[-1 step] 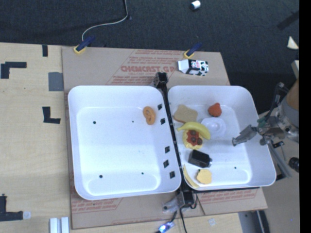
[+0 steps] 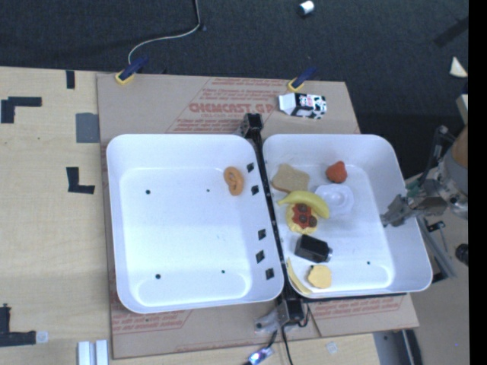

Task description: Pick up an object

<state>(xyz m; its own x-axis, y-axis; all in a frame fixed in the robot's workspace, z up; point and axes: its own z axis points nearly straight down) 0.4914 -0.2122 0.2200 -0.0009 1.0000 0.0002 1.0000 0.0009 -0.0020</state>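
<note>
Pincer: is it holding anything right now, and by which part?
Nothing is held. The pincer hangs at the right bin's right rim, apart from the items.

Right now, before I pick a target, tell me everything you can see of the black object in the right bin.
The black object is a small, dark, blocky piece that looks like matte plastic or rubber; finer detail is too small to tell. It lies flat and slightly slanted on the floor of the right bin, near its left wall. Just above it sits a yellow piece with red spots, and just below it a round yellow piece; whether either touches it I cannot tell. The gripper is well apart from it.
</note>
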